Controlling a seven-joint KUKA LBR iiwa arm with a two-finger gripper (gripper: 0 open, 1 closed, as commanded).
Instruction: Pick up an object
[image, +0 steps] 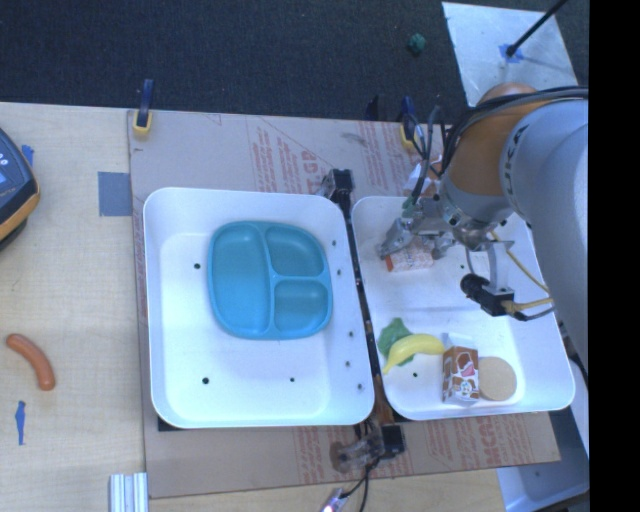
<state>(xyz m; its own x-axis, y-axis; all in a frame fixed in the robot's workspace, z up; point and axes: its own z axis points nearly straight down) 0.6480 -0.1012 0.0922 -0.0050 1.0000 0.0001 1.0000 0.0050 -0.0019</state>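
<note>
The gripper (408, 243) is low in the right bin (530, 395), far end, fingers pinching a small packet (411, 261). Next: lift straight up.

Tool (400, 243) over right bin (540, 400) — banana (414, 348) nearby.

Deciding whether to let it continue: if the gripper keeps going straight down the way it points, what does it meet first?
Probably the small white-and-red packet right under the gripper in the right bin; depth is unclear.
</note>
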